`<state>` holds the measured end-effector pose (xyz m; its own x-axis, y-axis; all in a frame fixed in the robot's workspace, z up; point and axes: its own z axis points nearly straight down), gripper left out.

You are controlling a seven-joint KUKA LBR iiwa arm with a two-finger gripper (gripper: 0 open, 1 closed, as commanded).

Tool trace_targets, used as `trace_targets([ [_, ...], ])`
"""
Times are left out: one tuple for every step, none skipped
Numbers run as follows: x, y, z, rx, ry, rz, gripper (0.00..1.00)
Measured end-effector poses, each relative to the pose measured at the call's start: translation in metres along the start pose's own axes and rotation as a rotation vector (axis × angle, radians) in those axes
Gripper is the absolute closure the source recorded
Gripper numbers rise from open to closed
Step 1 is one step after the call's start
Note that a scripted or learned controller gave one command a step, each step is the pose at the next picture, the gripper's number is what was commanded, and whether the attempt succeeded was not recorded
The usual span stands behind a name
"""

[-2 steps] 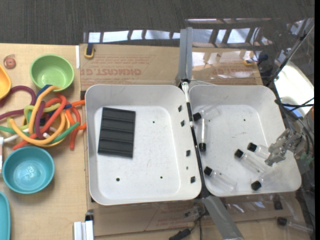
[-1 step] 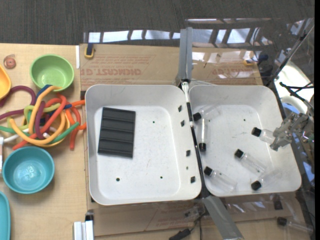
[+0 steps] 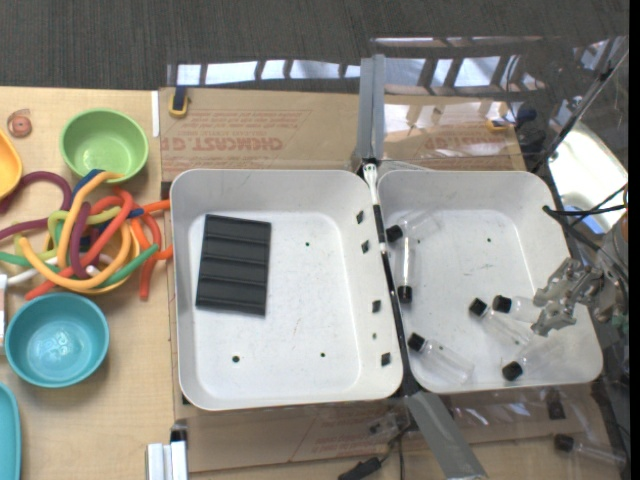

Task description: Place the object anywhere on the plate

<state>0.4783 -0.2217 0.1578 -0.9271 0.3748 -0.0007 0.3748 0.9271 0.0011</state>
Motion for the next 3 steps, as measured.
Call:
trace_targets([
  [-0.046,0.019,-0.051,0.0,-0.003,-0.066,1.0],
  [-0.002,0.001,0.009,0.0,0.0,-0.212,1.0],
  [-0.001,0.0,-0.037,0.0,-0.004,-0.102,1.0],
])
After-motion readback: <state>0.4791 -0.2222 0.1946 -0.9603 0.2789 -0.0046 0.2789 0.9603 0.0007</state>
